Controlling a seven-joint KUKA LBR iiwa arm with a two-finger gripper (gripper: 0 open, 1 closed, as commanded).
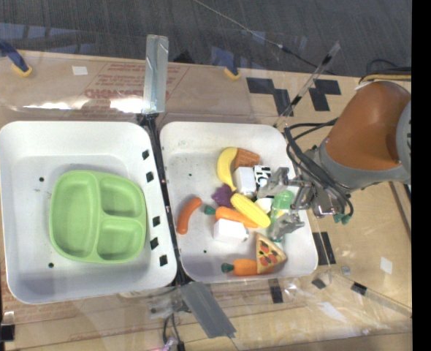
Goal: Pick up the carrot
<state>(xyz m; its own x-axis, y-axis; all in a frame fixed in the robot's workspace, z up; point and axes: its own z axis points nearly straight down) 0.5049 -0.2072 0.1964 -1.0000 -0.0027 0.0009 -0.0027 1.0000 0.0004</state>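
Two orange carrots with green tops lie in the right bin (201, 141). One carrot (229, 215) is in the middle, partly under a yellow corn-like toy (250, 209). The other carrot (243, 268) lies by the front wall, next to a pizza slice (271, 253). My gripper (280, 205) hangs low over the bin's right side, right of the middle carrot and apart from both. It stands open, its fingers spread front to back. A small green toy (282, 199) shows in the gap; I cannot tell whether they touch it.
The right bin also holds a red-orange sausage (188, 214), a banana (226, 165), a brown toy (249, 156), a purple toy (221, 194), a white block (230, 230) and a black-and-white cube (263, 172). A green divided plate (96, 214) lies in the left bin (18, 145).
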